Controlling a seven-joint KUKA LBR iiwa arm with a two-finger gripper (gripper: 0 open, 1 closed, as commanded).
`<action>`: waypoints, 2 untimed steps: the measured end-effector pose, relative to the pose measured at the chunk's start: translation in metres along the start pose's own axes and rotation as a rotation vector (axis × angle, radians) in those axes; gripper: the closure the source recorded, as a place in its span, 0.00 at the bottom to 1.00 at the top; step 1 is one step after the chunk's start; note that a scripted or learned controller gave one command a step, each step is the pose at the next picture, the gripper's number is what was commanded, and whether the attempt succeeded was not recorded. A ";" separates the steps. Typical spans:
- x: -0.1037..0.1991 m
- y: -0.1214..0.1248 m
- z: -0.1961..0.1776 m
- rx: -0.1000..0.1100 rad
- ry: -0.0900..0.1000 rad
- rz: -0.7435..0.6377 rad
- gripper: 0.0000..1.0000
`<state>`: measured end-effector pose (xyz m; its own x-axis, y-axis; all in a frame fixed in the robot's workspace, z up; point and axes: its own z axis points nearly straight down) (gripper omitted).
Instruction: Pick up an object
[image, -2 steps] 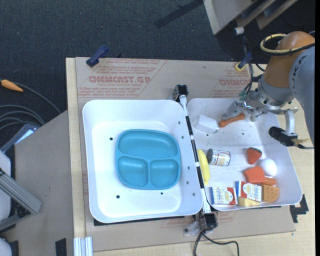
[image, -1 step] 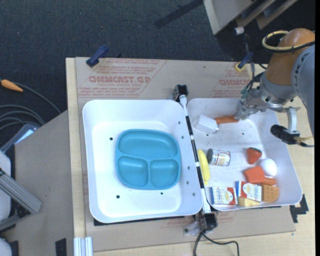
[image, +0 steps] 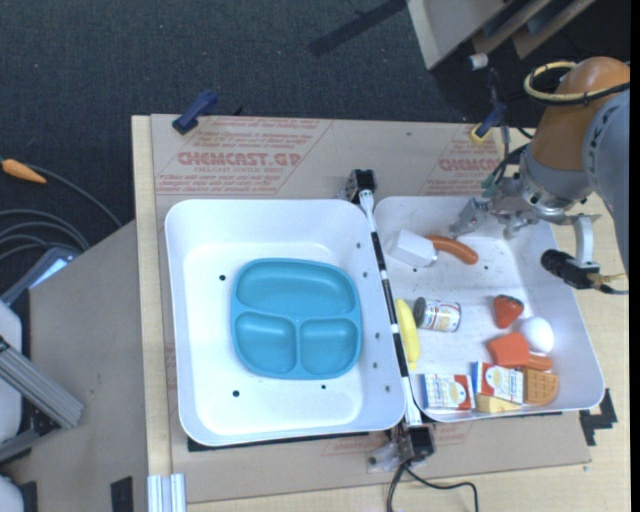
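Observation:
The right bin (image: 560, 290) holds the loose objects. A white block (image: 411, 247) and an orange-red sausage (image: 454, 249) lie at its far left side. A yellow banana (image: 407, 331) and a small can (image: 438, 316) lie by the left wall. A red strawberry (image: 508, 310), a white egg (image: 538, 333) and an orange block (image: 510, 350) sit to the right. My gripper (image: 491, 221) hovers at the bin's far edge, just right of the sausage, open with nothing between its fingers.
The left bin (image: 200, 260) holds a blue divided plate (image: 297, 317). Two small cartons (image: 445, 390) (image: 500, 381) and a waffle piece (image: 539, 386) line the right bin's near wall. A black clamp (image: 360, 184) sits where the bins meet at the far side.

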<state>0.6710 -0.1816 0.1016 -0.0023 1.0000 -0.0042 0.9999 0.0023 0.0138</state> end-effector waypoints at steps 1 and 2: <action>0.033 -0.001 0.011 0.003 0.002 0.002 0.00; 0.072 -0.001 0.011 0.003 0.004 0.002 0.00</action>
<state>0.6703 -0.1099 0.0908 -0.0003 1.0000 -0.0006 0.9999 0.0003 0.0110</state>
